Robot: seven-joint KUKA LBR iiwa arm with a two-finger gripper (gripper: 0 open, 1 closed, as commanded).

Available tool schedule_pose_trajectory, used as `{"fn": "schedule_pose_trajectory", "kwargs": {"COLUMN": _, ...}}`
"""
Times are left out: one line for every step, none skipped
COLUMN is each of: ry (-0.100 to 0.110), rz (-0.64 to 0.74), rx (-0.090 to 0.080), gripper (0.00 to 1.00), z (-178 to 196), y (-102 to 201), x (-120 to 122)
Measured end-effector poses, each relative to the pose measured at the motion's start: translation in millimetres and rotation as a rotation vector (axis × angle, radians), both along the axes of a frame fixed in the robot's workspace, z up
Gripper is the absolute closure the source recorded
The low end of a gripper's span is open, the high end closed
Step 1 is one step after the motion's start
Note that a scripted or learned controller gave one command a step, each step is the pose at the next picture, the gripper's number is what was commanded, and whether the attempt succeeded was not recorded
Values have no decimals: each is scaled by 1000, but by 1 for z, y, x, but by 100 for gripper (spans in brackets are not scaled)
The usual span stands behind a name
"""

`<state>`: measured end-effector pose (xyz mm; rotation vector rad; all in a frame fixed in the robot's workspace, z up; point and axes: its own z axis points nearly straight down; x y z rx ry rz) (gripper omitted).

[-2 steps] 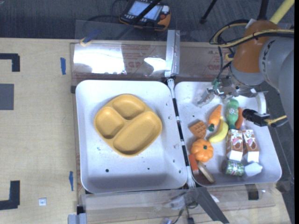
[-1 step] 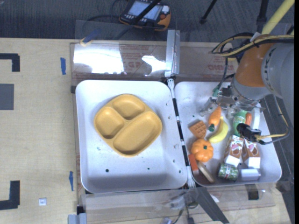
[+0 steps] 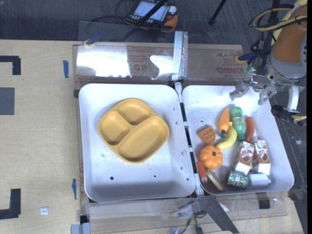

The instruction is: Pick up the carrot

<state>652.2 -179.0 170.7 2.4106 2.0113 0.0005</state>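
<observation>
One carrot (image 3: 223, 120), one banana (image 3: 227, 139), two cartons (image 3: 253, 156) share the right bin (image 3: 282, 165)

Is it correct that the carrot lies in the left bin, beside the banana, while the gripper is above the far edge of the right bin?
Not quite. The camera view shows the carrot in the right bin, not the left. It does lie beside the banana, and the gripper is above that bin's far edge.

Orange carrot (image 3: 223, 120) with a green top lies just below-left of the gripper (image 3: 252, 88), nearly upright, touching the banana (image 3: 228, 139).
</observation>
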Motion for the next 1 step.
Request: {"fn": "schedule_pose_trajectory", "kwargs": {"ry": -26, "rz": -359, "rx": 2, "gripper": 0, "z": -57, "y": 63, "x": -13}}
